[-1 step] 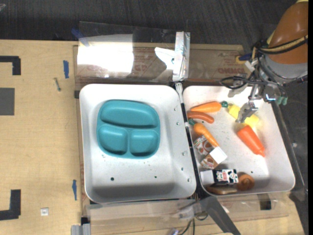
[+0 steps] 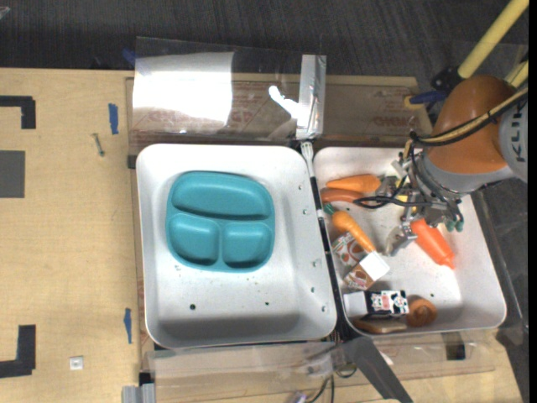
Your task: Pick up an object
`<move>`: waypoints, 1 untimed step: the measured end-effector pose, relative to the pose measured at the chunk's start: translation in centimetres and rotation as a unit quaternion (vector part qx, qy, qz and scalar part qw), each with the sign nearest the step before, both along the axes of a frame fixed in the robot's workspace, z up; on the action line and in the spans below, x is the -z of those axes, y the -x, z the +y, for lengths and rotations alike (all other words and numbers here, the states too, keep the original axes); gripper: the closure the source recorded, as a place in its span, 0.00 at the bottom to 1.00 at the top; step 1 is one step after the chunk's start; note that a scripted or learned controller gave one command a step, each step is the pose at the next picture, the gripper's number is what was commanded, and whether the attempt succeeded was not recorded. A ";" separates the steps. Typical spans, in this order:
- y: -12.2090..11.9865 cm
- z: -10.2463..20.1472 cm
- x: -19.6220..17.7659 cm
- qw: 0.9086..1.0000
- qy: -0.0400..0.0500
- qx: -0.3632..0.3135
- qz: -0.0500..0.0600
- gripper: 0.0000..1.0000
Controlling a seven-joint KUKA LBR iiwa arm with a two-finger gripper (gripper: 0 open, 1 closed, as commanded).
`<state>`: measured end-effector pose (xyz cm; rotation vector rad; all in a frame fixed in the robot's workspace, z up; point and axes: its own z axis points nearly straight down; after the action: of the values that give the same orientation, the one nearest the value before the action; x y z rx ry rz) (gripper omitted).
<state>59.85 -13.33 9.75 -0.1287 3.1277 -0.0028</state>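
The right bin (image 2: 478,267) holds several small toy foods. An orange carrot (image 2: 435,243) lies in its right half, right beside my gripper (image 2: 409,229), which hangs low over the middle of this bin. Whether the carrot is between the fingers is unclear. Two more orange carrots lie to the left, one (image 2: 357,183) near the far wall and one (image 2: 351,227) by the left wall. A white block (image 2: 374,267), a black-and-white carton (image 2: 388,302) and a brown ring-shaped piece (image 2: 422,311) sit toward the near side.
The left bin (image 2: 159,309) holds a teal divided plate (image 2: 221,218). The grey arm with its orange band (image 2: 470,124) comes in from the right above the right bin's far corner. A clear plastic sheet (image 2: 218,91) stands behind the left bin.
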 end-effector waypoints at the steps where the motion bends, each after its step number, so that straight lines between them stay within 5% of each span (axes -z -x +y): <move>1: 2.6 3.8 0.7 0.999 0.002 -0.040 -0.002 0.00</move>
<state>57.22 -9.53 9.01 -0.2534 3.1171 -0.0077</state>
